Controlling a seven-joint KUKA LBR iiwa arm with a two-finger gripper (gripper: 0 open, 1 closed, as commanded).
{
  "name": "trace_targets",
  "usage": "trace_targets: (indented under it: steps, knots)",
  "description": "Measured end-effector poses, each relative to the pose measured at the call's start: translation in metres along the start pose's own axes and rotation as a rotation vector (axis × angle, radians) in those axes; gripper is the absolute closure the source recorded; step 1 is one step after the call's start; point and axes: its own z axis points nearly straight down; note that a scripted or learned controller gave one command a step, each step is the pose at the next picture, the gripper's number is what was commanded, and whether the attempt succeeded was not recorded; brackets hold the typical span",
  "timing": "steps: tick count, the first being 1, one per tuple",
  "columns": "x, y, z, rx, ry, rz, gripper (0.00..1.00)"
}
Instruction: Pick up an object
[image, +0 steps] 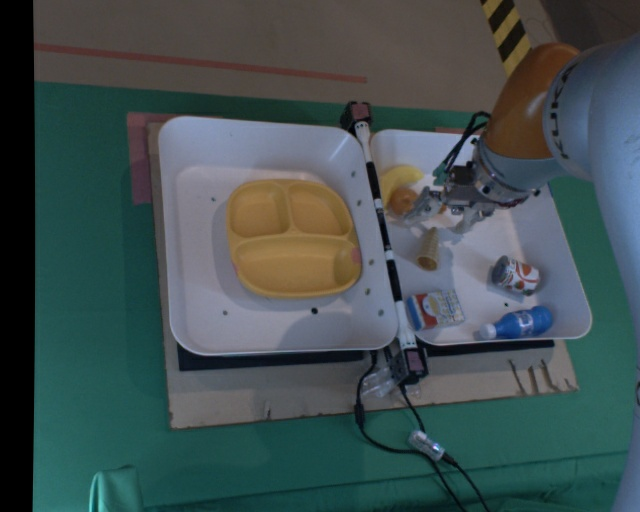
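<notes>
Left bin (190, 300): I see it carrying only the yellow divided tray (292, 238), so I leave it alone.
Right bin (560, 270): this is where my candidates lie, and the arm (545, 100) reaches over its upper half.
Gripper (445, 205): it sits low near the orange and yellow pieces (400, 188); I cannot tell whether the jaws are spread or closed, and I see nothing between them.
Juice carton (435, 308): flat by the divider, awkward to pinch.
Blue bottle (517, 324): lying against the near wall, likely to roll.
Can (515, 275): on its side, well apart from the rest.
Cone (429, 250): just below the gripper, my nearest target; I'd centre over it and descend straight.
</notes>
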Motion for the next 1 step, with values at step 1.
trace_targets:
  steps: [1]
  knots:
    - [-0.0033,0.0034,-0.0167,-0.015,-0.007,0.005,1.0]
